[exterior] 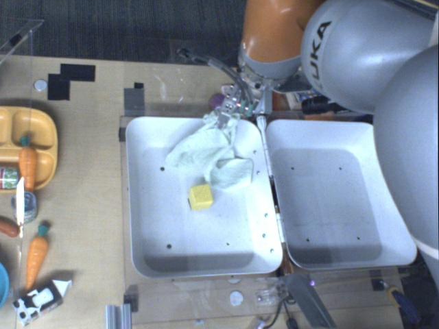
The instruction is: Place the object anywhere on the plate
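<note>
The big grey KUKA arm with its orange band (pixel 274 19) reaches in from the right and upper edge, its wrist hanging over the far rim between the two bins. The light wooden desk (pixel 82 252) carries two shallow white bins side by side: the left bin (pixel 147 252) holds the loose things, and the right bin (pixel 343 245) sits against it. A crumpled white cloth (pixel 206 153) lies in the far right part of the left bin, one corner drawn upward toward the tool (pixel 230 112). The tool sits at the bin's far edge, right at the raised tip of the cloth; whether its fingers are open or closed cannot be told, as they blur into the fabric. A small yellow cube-shaped block (pixel 201 197) rests on the bin floor just beside the near edge of the cloth, well below the tool. At the desk's left edge sits a yellow compartment plate (pixel 41 125), with toy carrots (pixel 34 256) near it.
</note>
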`<state>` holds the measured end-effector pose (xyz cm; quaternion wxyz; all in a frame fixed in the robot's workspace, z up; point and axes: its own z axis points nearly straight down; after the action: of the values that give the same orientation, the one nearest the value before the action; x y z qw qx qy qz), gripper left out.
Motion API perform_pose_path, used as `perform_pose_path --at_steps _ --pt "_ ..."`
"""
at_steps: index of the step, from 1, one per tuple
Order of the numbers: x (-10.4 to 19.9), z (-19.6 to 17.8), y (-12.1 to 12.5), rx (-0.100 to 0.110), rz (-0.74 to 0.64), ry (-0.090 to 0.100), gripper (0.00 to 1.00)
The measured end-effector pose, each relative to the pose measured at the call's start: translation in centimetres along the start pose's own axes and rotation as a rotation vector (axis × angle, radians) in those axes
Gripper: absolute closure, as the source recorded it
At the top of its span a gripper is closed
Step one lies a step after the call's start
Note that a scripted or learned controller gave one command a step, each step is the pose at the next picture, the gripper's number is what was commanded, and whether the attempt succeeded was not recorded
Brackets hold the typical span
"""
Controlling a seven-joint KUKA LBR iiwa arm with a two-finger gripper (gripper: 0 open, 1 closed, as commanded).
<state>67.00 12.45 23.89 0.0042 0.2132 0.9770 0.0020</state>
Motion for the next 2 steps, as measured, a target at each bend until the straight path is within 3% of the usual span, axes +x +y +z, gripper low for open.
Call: perform_pose_path --at_steps 1,2 --pt "5.2 -7.5 8.4 -0.005 -0.314 -0.004 1.0" --pt "3.1 -7.3 5.9 -0.003 -0.117 -0.002 1.0"
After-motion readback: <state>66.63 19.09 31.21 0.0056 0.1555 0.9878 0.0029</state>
